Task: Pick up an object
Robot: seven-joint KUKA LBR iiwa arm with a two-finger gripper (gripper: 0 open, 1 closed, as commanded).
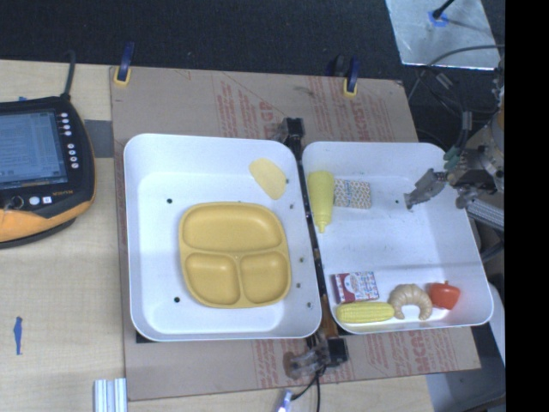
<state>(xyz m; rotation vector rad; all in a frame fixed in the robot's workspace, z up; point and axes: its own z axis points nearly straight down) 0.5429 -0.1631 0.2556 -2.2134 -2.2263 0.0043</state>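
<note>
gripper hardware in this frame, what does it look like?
The gripper shows at the right bin's upper right edge: dark grey metal fingers, thin and angular, on a grey and silver wrist block with dark cabling. Blurred, so no markings are readable.

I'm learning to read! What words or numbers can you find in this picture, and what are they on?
Red print on the brown cardboard sheet: too faint to read.
Tablet screen: lines of text, too small to read.
Red and white packet: label too blurred to read.
Small patterned packet: no words I can make out.
</note>
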